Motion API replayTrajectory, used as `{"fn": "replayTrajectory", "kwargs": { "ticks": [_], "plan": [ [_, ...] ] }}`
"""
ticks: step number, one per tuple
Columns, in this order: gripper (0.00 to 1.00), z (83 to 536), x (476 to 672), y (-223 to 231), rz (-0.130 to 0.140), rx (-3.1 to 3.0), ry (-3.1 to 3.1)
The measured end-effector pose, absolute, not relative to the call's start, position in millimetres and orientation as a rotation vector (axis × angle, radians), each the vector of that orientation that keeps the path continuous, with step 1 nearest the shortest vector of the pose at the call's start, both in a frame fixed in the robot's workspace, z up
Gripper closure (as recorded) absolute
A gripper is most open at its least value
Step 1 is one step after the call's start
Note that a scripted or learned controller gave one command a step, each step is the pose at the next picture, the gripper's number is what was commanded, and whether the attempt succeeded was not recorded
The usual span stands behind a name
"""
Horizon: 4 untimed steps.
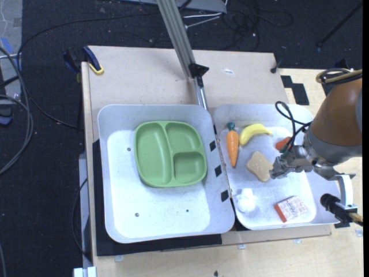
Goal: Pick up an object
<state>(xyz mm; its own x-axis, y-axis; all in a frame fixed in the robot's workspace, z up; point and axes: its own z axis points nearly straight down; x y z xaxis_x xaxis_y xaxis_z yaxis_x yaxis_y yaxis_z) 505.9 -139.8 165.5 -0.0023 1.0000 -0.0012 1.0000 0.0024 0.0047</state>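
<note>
Where tool (278,171) hangs, tan block (259,165) seemingly touches it.

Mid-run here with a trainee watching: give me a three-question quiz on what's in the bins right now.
1. True or false: the green divided plate lies in the left bin.
2. Which lies closest to the end effector? A. carrot B. tan sponge-like block C. red-and-white packet
3. Fill in: the banana lies in the ____ bin.

Key: 1. True. 2. B. 3. Right.
</note>
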Motion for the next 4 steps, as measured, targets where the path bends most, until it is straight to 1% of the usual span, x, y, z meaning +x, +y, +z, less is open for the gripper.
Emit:
{"fn": "replayTrajectory", "kwargs": {
  "ticks": [1,2,3,4],
  "plan": [
    [1.00,216.8,502.9,-130.5,0.005,2.214,2.222],
    [1.00,274.5,501.0,-139.6,0.004,2.214,2.220],
    [1.00,271.4,513.8,-94.6,0.002,2.214,2.228],
    [1.00,270.0,515.2,-44.3,0.002,2.213,2.231]
  ]
}}
